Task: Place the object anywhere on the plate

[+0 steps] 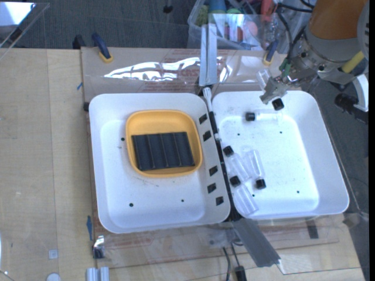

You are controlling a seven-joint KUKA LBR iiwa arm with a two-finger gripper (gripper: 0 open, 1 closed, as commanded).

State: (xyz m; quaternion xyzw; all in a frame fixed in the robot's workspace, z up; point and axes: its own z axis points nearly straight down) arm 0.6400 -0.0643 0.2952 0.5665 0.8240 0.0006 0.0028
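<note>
Bench: pale wood, bearing two shallow white bins side by side, with a strip of shiny clear film along their far edge.

Room: dark grey floor beyond the bench; a clear tub of coloured oddments at the far side, right of centre.

Left bin: holds a yellow plate with rounded corners. On the plate lies a dark ribbed block, flat, roughly centred and slightly toward the near side (it rests wholly within the plate's rim).

Right bin: holds several clear plastic pieces with black caps, namely one tube at the far side and a loose cluster near the left wall.

Divider: a row of small black tabs runs between the bins.

Arm: grey with an orange band, reaching in from the far right.

Gripper: hangs over the far edge of the right bin, just beyond the clear tube and well apart from the plate. Whether its fingers are open or closed cannot be told; nothing is seen between them.
</note>
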